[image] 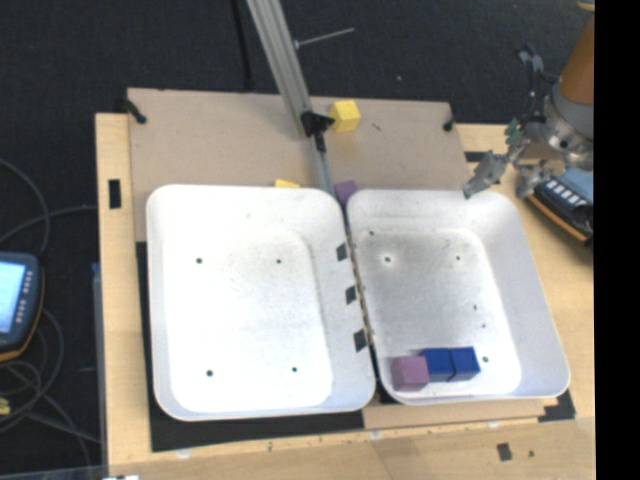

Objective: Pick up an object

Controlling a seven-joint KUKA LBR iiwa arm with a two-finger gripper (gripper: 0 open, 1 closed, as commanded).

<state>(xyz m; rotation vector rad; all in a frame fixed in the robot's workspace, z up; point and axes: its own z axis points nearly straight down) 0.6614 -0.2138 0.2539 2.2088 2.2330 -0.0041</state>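
Up at the far right corner of the right bin, the end effector (487, 176) hangs at the end of the arm (572, 88), above the bin's rim and well apart from the blocks; it has nothing in its hold, and whether it is open or closed I cannot tell from this slanted look.

Going by size, the tabletop (115, 298) comes first, with a brown board (210, 138) lying on it under the bins. The left bin (165, 298) is a shallow white tray with only a few dark specks on its floor. The right bin (510, 268) touches it along the middle seam and holds the things worth picking: a pair of blue blocks (449, 362) side by side against the near wall, and a purple block (409, 371) touching them on the left.

These blocks look small, stiff and light, probably foam or wood, so they should not crush or slip much. The trouble is crowding: they are pressed together and close to the sloping wall. The purple block has its left face free, so taking hold across its near and far faces seems the best bet.

Outside the bins, a yellow block (346, 115) sits on the board by a slanted metal rail (280, 48), a second small purple block (345, 190) rests just behind the seam, and a yellow scrap (287, 183) peeks from behind the left bin.
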